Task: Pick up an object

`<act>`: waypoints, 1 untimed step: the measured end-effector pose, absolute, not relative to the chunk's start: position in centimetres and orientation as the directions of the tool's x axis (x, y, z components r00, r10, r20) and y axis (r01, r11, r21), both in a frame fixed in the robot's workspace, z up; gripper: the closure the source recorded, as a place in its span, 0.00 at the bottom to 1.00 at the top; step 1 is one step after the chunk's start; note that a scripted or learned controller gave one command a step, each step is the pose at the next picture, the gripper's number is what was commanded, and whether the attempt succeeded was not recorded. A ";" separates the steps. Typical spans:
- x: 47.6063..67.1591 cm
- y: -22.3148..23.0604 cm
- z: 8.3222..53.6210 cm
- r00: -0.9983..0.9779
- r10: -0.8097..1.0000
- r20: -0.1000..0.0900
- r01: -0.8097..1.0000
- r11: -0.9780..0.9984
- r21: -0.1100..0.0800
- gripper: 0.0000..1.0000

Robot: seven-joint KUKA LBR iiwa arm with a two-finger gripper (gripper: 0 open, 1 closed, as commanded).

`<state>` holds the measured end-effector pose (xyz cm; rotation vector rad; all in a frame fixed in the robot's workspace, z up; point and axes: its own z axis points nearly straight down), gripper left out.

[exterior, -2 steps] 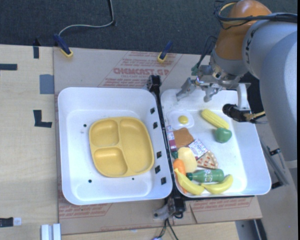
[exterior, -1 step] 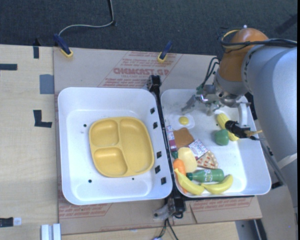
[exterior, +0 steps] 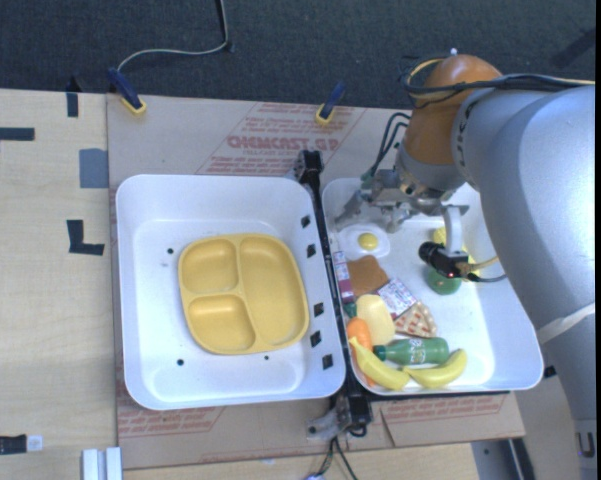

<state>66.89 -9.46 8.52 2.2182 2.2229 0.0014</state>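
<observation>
Two shallow white bins stand side by side on a sheet of cardboard (exterior: 210,138). The left bin (exterior: 150,298) holds one yellow plate (exterior: 244,294) with three compartments, lying flat near the middle.

All the small things that can be picked are in the right bin (exterior: 485,343), most of them along its left side and near corner. A toy fried egg (exterior: 367,240) lies in the far half, and just on the near side of it lies a brown flat piece (exterior: 368,272). A small white packet (exterior: 397,294) is beside the brown piece, and a toy pizza slice (exterior: 416,320) lies nearer than the packet. A pale yellow block (exterior: 376,318) is left of the pizza slice, with an orange carrot (exterior: 357,330) against its left side. In the near corner a green bottle (exterior: 415,350) lies on its side between two bananas: one banana (exterior: 376,366) to its left and another banana (exterior: 442,370) curving under its right end. A small green object (exterior: 443,285) sits apart, toward the right of the bin; its shape is not clear.

The gripper (exterior: 376,200) is over the far left part of the right bin, just beyond the fried egg. I cannot tell if it is open or closed, and I see nothing held in it.
</observation>
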 end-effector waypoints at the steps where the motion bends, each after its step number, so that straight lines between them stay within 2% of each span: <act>1: 66.9 -9.4 8.5 -0.001 1.000 -0.001 1.000 0.001 0.001 0.00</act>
